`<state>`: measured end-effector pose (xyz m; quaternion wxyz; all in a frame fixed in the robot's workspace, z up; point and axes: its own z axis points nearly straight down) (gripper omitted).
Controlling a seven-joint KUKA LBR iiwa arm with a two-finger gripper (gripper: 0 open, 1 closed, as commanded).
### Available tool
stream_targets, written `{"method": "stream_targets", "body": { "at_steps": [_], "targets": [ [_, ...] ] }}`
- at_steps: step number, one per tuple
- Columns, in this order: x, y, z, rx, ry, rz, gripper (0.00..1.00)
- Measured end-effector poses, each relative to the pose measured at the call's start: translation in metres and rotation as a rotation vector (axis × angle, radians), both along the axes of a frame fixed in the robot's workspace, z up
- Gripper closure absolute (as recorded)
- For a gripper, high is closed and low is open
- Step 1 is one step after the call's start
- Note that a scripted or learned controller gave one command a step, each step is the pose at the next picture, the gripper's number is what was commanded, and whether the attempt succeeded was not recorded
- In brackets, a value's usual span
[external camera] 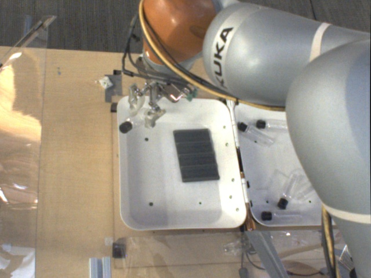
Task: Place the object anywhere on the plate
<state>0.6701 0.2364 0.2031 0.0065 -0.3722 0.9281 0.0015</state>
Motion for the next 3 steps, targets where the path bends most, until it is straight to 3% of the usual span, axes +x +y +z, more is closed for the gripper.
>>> {"method": "stream_targets", "body": {
  "at_steps": [1,2,3],
  "targets": [
    [0.0,-0.005,-0.009,0.001,0.002,-0.16,1.0],
    [-0.001,-0.001,-0.031,0.004,0.007,-0.719,1.0],
    [-0.001,-0.001,0.021,0.009,0.008,-1.292,1.0]
  ]
}}
